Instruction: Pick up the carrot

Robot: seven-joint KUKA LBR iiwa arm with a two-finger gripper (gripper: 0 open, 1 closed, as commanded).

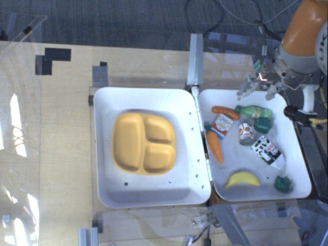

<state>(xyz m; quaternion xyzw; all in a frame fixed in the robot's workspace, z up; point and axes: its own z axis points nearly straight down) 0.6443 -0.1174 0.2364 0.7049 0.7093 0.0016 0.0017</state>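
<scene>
1. Worktop [61,137]: pale wood, carrying two shallow white bins side by side; a clear panel covers its left part.
2. Left bin [102,183]: holds one yellow divided tray [144,142] with three compartments, lying near the middle.
3. Right bin [302,181]: holds all the small items.
4. Carrot [214,146]: orange, lying flat in the left part of the right bin, close to the wall shared with the left bin, tapered tip pointing toward the lower right. Nothing touches it from above.
5. Sausage [225,112]: reddish-orange, near the bin's far edge, above the carrot.
6. Small packet [222,124]: red and white, between the sausage and the carrot, its lower corner just beside the carrot's top.
7. Green bottle [253,111]: on its side, right of the sausage.
8. Small can [246,132]: below the bottle; a black-and-white carton [267,149] lies to its lower right.
9. Banana [243,179]: near the front edge; a dark green object [283,183] sits in the front right corner.
10. Hand [259,87]: above the far edge of the right bin, well apart from the carrot; fingers spread, released, gripping nothing.
</scene>
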